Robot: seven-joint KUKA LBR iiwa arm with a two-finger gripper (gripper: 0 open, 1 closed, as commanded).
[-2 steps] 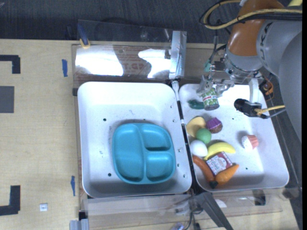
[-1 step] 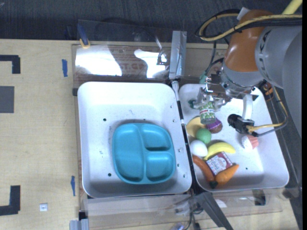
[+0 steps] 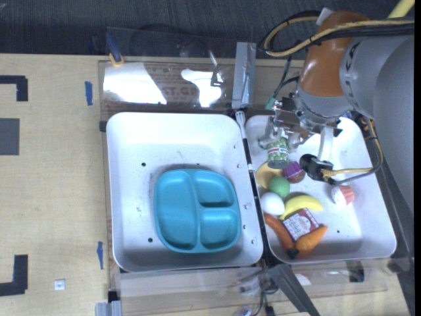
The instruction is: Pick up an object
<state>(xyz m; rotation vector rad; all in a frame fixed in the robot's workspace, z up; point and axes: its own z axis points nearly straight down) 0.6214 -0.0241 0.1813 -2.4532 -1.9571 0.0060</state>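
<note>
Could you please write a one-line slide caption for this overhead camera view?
KUKA arm's gripper hovers over toy food piled in the right bin, beside a blue divided tray in the left bin.

The light wooden bench carries two shallow white bins side by side, touching along their inner edges. The left bin and the right bin sit toward the bench's right. Black tape marks and small blue tape strips lie on the bare wood.

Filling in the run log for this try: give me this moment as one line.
arm: over right bin | gripper: low, at small green-labelled bottle | grasp: cannot tell | left bin: blue tray
</note>
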